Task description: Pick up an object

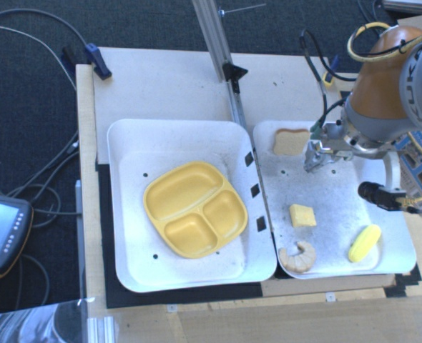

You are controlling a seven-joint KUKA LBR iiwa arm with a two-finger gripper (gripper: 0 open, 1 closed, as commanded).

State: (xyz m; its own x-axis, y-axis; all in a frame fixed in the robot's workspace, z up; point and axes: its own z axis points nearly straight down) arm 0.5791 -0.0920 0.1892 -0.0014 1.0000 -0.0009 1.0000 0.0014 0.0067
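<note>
Claw (317, 159) beside the toast slice (291, 142), finger state unclear; yellow corn cob (364, 243) slanting lower-left to upper-right.

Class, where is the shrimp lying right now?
The shrimp lies in the right bin, at its near left corner, just below the cheese cube.

A dark blue-grey carpet (25, 120) is seen around a pale surface (161, 84). Black cables (36, 170) are looped over the carpet at the left, and a grey-framed screen (0, 234) is cut off by the left edge. A blue clamp (96, 61) is fixed at the surface's far left corner. A metal pole (211, 23) is slanted up from the middle of the surface. Even, soft light is cast, with faint shadows.
</note>
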